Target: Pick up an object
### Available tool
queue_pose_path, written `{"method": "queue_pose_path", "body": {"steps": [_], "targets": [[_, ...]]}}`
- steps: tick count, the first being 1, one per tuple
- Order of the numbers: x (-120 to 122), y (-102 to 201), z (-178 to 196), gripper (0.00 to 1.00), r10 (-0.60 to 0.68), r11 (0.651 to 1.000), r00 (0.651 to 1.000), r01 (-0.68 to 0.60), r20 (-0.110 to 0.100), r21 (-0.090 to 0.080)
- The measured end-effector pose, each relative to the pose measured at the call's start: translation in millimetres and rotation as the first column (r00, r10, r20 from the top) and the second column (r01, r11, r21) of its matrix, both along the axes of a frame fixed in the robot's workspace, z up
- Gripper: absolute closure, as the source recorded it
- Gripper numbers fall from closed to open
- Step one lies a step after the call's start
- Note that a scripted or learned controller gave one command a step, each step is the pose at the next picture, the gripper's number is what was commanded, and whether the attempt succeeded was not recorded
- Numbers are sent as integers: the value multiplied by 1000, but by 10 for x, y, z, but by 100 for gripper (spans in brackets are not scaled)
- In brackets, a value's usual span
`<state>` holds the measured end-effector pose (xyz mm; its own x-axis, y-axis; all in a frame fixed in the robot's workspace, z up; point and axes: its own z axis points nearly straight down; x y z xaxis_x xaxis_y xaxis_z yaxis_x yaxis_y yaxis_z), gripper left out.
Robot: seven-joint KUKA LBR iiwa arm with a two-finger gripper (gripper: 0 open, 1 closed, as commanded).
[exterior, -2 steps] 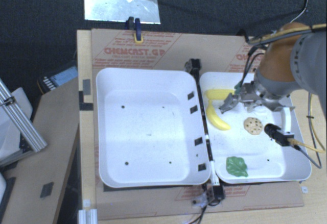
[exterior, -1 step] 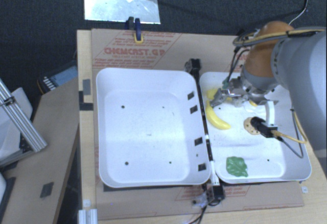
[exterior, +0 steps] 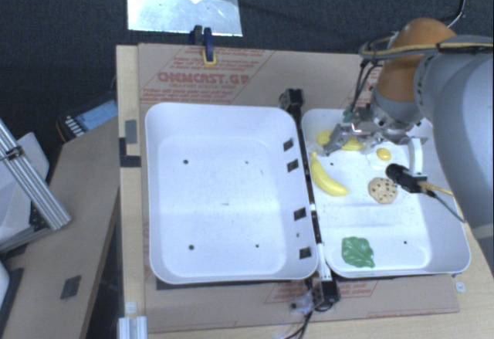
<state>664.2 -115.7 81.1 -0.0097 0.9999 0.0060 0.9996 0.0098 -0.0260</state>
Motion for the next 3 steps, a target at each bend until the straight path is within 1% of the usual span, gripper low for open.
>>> {"method": "queue_pose_path", "body": {"steps": [1, 2, 3], "targets": [[-945, 14, 27, 0, -11, 1000, 1000, 11, 18, -4], [-890, 16, 143, 100, -8, 1000, 1000, 8, 29, -6], [-317, 259, 2285, 100, -1, 1000, 999, 1, 49, -8]]}}
